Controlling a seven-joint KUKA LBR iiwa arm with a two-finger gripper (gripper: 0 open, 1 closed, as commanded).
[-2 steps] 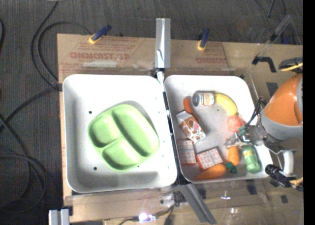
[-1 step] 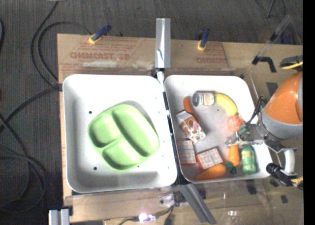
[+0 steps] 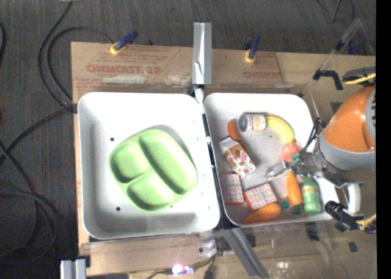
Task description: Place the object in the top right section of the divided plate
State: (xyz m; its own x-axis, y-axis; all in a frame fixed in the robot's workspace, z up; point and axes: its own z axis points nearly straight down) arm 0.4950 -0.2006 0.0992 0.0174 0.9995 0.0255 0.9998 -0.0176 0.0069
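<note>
The green divided plate point(image 3: 154, 169) lies in the left bin point(image 3: 91, 149), well apart from the arm. It is rotated on the bin floor, so its top right section is the compartment nearest the wall shared with the right bin point(image 3: 305, 110).

The gripper point(image 3: 292, 165) is low in the right bin, close to its right wall, among packed items. Whether the pincer is released or clenched cannot be determined; its tip is lost in clutter.

Task object: not identifiable with certainty. The items nearest the gripper are a small pink-red piece point(image 3: 291, 149), an orange carrot point(image 3: 294, 190) and a green bottle point(image 3: 310, 195). Nothing is visibly held.

Orientation:
- Carrot: long axis roughly parallel to the right wall of the right bin.
- Green bottle: long axis parallel to the carrot, lying just beside it, cap end towards the gripper.

Other contents, all left of the gripper: a tin can point(image 3: 253, 122) on its side touching a banana point(image 3: 279, 127), a juice carton point(image 3: 237, 157), two small snack boxes point(image 3: 249, 191) and a second carrot point(image 3: 263, 213).

Likely faults from this state:
- The fingers close on two neighbours at once, because the carrot and bottle lie side by side.
- A round item rolls or slips out of the fingers.
- The release lands in the wrong compartment, because the plate sits rotated.
</note>
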